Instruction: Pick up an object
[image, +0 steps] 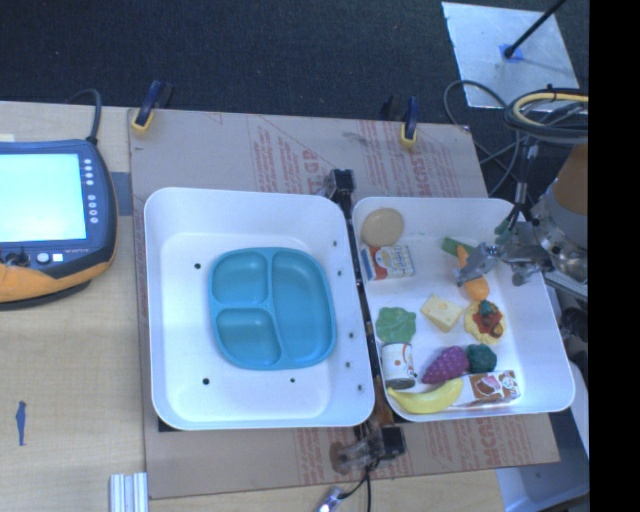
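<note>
Orange carrot just below gripper.

Two white bins sit side by side on a cardboard sheet on the desk. The left bin has a blue divided plate lying flat in the middle. The right bin is full of toy food: a round cookie, a small red-and-white carton, a green leafy piece, a cheese wedge, a little can, purple grapes, a banana along the near edge, and a flat snack packet. The gripper comes in from the right, low over the bin's far right part, right by an orange carrot. A teach pendant lies off to the left.
</note>
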